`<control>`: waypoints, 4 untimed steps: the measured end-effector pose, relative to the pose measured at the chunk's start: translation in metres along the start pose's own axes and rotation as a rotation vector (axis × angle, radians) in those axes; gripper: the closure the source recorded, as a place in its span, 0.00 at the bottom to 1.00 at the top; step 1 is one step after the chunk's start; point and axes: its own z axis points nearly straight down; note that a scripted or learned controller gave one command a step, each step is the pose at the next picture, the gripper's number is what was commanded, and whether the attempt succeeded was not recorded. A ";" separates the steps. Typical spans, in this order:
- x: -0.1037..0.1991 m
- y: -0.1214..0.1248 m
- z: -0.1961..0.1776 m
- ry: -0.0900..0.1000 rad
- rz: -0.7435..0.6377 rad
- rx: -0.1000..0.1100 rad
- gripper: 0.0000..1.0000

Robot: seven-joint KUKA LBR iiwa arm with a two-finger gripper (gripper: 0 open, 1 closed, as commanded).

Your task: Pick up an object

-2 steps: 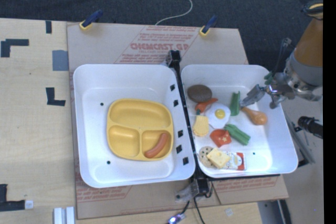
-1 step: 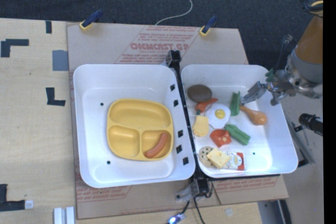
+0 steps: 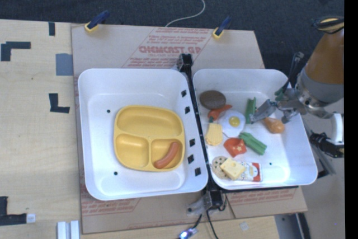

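Camera view: gripper (image 3: 267,113) in the right bin (image 3: 296,170), fingers spread beside an orange toy (image 3: 274,126); closing off-centre could squirt it toward the green bean (image 3: 253,143).

Left bin (image 3: 92,120): plate (image 3: 146,130) holding sausage (image 3: 167,155); right bin (image 3: 291,168): food pieces clustered left, gripper (image 3: 265,113) above its middle.

The grey arm reaches in from the right, tool (image 3: 263,115) lowered.
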 end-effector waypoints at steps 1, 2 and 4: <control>0.005 -0.002 0.044 0.001 -0.001 0.001 0.00; 0.006 -0.003 0.098 0.000 -0.001 -0.001 0.00; 0.012 0.000 0.041 0.000 -0.001 -0.007 1.00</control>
